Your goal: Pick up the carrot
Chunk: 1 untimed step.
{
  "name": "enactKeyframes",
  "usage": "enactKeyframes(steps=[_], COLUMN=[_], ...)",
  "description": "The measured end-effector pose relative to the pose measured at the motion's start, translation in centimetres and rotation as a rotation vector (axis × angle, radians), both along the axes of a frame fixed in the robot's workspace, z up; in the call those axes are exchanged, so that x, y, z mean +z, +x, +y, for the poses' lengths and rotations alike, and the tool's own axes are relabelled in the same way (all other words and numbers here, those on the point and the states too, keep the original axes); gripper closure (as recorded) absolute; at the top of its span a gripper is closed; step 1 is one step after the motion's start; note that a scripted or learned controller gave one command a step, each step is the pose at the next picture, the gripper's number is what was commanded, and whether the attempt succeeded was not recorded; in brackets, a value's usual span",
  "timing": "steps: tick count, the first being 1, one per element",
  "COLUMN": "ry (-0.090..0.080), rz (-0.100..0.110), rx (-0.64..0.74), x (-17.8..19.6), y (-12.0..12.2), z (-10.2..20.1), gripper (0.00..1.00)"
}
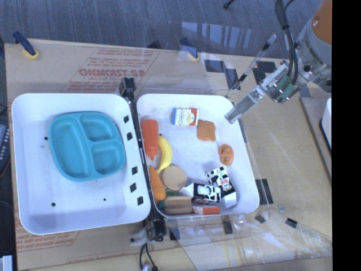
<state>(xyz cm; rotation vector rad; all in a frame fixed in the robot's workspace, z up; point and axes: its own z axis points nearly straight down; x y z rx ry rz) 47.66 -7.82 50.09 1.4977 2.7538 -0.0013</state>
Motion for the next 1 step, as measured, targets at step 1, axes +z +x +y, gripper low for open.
enactKeyframes(steps=[1], ry=[0.001], rz=[0.006], rx=[0.003], x=[-0.29], y=[0.03], z=[0.12], gripper=[0.0])
